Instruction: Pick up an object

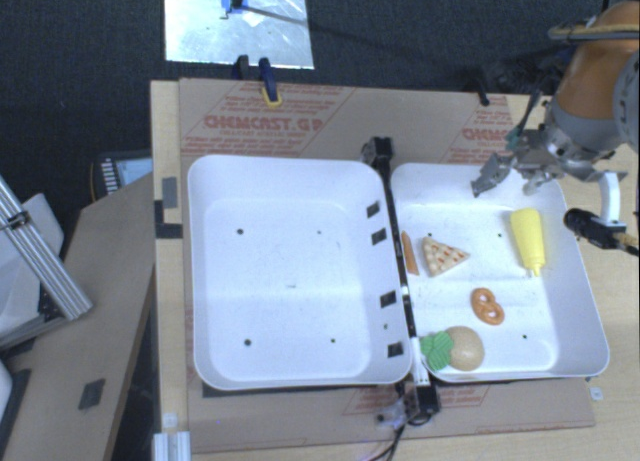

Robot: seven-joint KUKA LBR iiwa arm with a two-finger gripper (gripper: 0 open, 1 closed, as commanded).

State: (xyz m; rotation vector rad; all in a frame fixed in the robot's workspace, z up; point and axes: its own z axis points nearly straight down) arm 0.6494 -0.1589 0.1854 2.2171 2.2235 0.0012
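- Two white bins sit side by side on the counter (170, 249), w/ brown cardboard (300, 114) under them.
- Left bin (215, 189): just its white floor w/ a few small dark dots.
- Right bin (580, 339): holds all the toy food.
- Yellow bottle (528, 239), like a mustard one, lies near the right side of the right bin, its thin tip pointing to the front.
- Pizza slice (443, 256) lies about mid bin, well apart from the bottle.
- A thin orange stick (409, 253), maybe a hot dog or carrot, lies just beside the pizza slice, close to the wall btw. the two bins.
- Small brown pretzel (487, 306) sits in front of the pizza slice, not touching it.
- A round tan bun w/ a green leaf (452, 348) sits in the front left corner of the right bin, near the pretzel.
- Black clips (381, 152) sit along the edge where the bins meet.
- The arm (600, 79) comes in from the right; its pincer (515, 177) hangs over the back part of the right bin.
- The pincer's two fingers are spread apart, w/ nothing btw. them.
- The pincer is near the yellow bottle, a bit behind it, not touching it.
- A shiny silver sheet (240, 9) lies on the dark floor behind the counter.
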